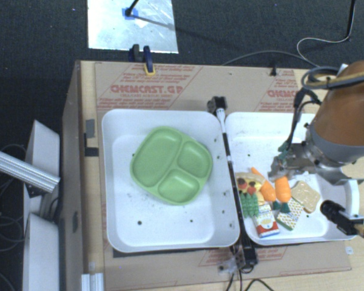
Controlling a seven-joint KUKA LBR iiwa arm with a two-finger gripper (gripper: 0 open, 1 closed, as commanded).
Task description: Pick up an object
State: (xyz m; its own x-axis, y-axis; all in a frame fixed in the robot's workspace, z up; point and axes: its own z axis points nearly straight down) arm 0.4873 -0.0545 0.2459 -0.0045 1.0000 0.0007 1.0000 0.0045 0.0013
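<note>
In the left bin (118, 223) a green divided plate (171, 165) lies alone near the middle, untouched by the arm. The right bin (255, 129) holds the candidates for picking: a cluster of small toy foods toward its 6 o'clock side, among them two orange carrot-like pieces (275, 190), a green leafy piece (250, 205), a red-and-white carton (266, 224) and a tan cracker-like piece (306, 194). The gripper (285, 164) hangs just at 12 o'clock of the carrots, low over the pile; whether it is released or clenched I cannot tell, since the wrist hides it. Nothing appears lifted, every item seems to rest on the bin floor. By my judgement the approach is made, while the grasp and the lift are left.
</note>
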